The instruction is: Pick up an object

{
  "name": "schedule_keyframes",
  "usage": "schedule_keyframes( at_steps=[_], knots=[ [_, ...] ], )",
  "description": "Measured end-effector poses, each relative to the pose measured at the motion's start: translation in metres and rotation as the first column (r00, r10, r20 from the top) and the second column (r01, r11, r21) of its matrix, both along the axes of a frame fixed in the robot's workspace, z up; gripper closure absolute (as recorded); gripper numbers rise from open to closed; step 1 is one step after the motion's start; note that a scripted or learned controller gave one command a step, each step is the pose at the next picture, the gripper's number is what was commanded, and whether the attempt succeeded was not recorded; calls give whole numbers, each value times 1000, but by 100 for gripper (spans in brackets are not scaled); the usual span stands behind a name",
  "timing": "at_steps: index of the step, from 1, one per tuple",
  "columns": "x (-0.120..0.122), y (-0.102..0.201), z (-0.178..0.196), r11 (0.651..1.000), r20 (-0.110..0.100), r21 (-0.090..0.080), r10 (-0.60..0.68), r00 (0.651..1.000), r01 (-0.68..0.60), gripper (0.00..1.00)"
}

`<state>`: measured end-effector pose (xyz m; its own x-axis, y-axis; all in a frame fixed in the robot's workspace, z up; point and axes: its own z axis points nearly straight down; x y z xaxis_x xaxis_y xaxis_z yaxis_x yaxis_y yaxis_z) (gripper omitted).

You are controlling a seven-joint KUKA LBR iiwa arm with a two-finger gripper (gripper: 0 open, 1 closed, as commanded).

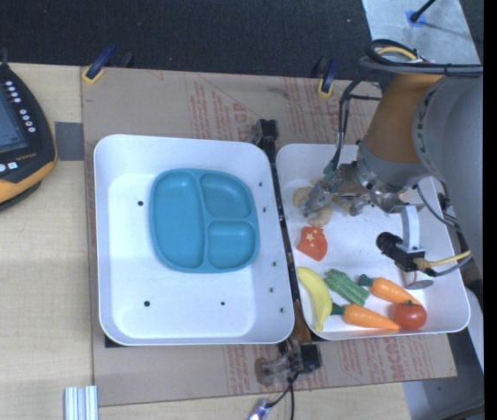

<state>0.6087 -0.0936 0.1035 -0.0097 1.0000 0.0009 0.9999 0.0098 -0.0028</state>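
The claw point(323, 198) hangs low over a beige object point(305, 198); its state I cannot tell, so center it before lifting.

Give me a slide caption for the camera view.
Claw reaches into the right bin of toy food; blue plate sits in the left bin.

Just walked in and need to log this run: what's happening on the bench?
The grey KUKA arm's gripper is down at the far side of the right white bin, over a brownish object. Toy foods lie nearer: strawberry, banana, two carrots. The left white bin holds a blue divided plate.
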Motion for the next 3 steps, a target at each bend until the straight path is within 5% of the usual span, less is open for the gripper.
schedule_keyframes(
  at_steps=[1,2,3],
  knots=[
    [49,1,-9,1000,5,-1,-6,1000,6,0],
    [50,1,4,1000,6,-2,1,1000,-1,100],
    [48,50,97,1000,1,0,-4,1000,4,100]
  ],
)
